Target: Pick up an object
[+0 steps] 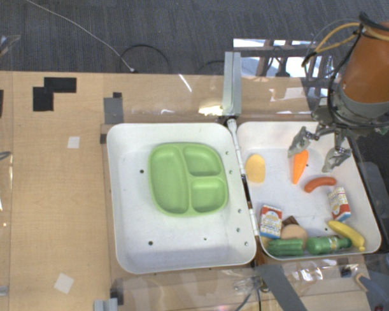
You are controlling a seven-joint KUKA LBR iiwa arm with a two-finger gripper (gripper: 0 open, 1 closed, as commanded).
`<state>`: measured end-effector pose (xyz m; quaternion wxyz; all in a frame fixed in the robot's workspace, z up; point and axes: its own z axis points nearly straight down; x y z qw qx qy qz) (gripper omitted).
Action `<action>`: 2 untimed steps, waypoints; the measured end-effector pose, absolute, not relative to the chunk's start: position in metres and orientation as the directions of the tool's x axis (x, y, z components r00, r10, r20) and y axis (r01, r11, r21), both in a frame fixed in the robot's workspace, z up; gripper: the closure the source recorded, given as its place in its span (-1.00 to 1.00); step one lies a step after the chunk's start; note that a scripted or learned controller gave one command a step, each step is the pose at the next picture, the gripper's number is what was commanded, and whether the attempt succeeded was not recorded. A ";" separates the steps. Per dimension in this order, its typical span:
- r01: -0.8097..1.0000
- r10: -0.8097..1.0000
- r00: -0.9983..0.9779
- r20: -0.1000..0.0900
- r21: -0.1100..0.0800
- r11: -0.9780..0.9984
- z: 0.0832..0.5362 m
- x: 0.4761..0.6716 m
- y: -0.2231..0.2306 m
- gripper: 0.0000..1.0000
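The gripper [320, 148] of a grey arm with an orange band hangs over the far end of the right bin [368, 206], its two fingers [300, 143] spread apart and gripping nothing. A carrot [299, 166] lies just below the left-hand finger as the camera sees it, its top nearly under that fingertip, the two seemingly close but whether they touch cannot be told from this angle. A sausage [319, 183] rests a little nearer the camera than the fingers, roughly beneath the gap between them, and a small bottle [339, 203] and a banana [347, 233] lie further on toward the bin's near right corner. A yellow lemon-like piece [255, 168] sits well to the left of the fingers against the bin's inner wall, while a small carton [271, 221], a brown roll [293, 232] and two green vegetables [307, 246] crowd the near edge, well apart from the gripper. The left bin [131, 249] holds a green divided plate [186, 178], far from the fingers. By the look of things the pick is at the approach stage, with nothing yet lifted; the carrot or the sausage seems the likeliest target. The next move would call for centring the open fingers over one of them, descending to the bin floor and closing squarely across its narrow width, since both are rounded and could roll or slip aside.
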<state>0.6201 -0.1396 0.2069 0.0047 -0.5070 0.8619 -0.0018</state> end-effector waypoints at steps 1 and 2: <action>-0.845 -0.846 -0.534 -0.008 -0.017 0.534 0.102 0.619 -0.163 -1.00; -0.880 -0.880 -0.475 -0.006 -0.010 0.475 0.089 0.629 -0.160 -1.00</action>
